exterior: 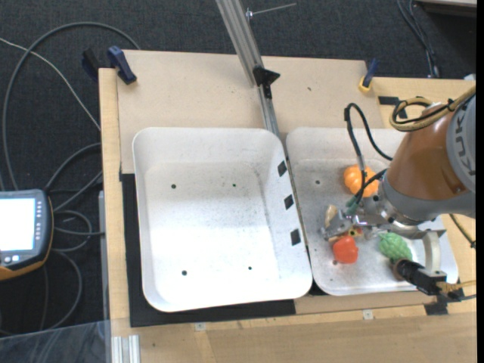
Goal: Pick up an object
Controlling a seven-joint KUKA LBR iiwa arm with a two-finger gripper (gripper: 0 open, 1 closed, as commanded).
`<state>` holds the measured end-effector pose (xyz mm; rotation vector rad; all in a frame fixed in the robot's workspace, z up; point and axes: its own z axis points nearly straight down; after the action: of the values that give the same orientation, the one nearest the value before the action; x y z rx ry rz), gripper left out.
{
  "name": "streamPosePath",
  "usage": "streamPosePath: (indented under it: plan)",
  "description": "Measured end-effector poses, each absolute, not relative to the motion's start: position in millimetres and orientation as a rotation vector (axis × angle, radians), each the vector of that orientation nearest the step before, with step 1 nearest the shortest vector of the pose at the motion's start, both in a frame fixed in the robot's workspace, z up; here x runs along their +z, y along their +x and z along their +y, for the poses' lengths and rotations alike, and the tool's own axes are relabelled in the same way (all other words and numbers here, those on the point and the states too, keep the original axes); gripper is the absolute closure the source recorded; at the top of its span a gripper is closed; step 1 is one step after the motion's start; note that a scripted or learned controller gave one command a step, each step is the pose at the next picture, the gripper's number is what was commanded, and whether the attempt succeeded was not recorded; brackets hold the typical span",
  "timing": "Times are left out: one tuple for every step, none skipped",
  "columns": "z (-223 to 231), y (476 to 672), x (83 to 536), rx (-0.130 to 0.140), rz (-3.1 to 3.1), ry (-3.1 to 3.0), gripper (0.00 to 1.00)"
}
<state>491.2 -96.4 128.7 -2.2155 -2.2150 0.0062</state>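
Dark carpet floor point(60, 6) — wooden bench point(189, 89), cables point(53, 59) trailing.

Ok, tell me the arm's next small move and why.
Probably a short descent onto the red object. The gripper sits low in the right bin, just above that object, with nothing visibly between its tips. The orange ball and green object lie farther off, so red looks the nearest target.
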Motion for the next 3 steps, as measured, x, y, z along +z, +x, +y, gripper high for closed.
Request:
streamPosePath:
  plan:
    - [-95.5, 490.1, 89.9, 0.004, -2.216, -2.217, 0.00]
    - [-95.6, 491.7, 102.9, -0.002, -2.219, -2.221, 1.00]
    - [-102.9, 490.7, 163.3, -0.006, -2.226, -2.225, 1.00]
